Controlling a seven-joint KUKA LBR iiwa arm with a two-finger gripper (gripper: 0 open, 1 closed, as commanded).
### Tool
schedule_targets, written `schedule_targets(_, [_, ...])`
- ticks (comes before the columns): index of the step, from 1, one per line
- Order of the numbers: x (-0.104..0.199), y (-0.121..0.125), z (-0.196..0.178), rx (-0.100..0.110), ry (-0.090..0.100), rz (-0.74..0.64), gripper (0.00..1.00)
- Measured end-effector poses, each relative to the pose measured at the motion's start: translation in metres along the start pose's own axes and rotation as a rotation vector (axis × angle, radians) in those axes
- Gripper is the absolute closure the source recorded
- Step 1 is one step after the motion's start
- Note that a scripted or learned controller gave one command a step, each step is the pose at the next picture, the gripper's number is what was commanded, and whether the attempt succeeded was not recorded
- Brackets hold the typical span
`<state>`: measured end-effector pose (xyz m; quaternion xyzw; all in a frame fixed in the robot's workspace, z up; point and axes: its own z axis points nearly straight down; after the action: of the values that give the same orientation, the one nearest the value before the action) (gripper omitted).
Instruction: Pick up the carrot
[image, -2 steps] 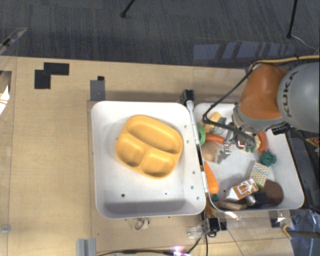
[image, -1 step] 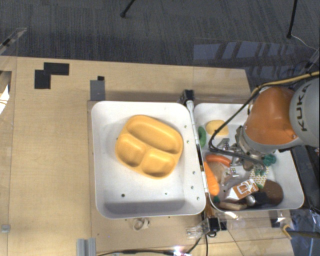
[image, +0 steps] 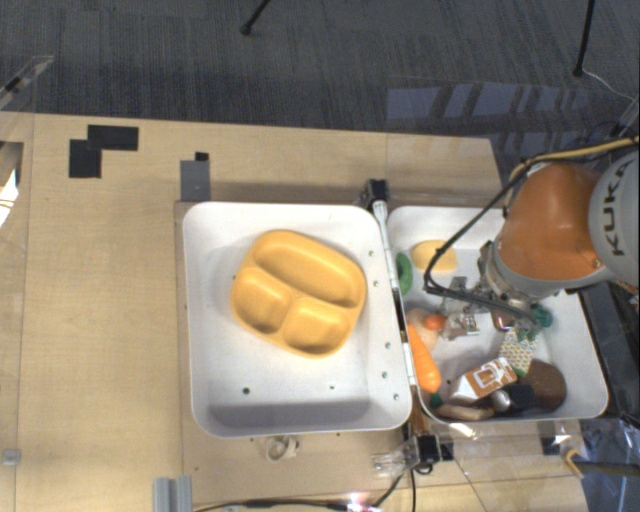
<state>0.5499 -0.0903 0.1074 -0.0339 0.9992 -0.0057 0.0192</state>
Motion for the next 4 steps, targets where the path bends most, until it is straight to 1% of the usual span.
schedule_targets(1, [0.001, 0.004, 0.003, -0.006, 0.006, -0.003, 0.0])
schedule_targets(2, [-0.036, 0.052, -0.081, -0.012, 0.021, 0.155, 0.0])
schedule_targets(3, [0.048, 0.084, -0.081, -0.014, 0.03, -0.006, 0.0])
schedule_targets(4, [0.021, 0.037, -0.081, -0.009, 0.027, 0.17, 0.0])
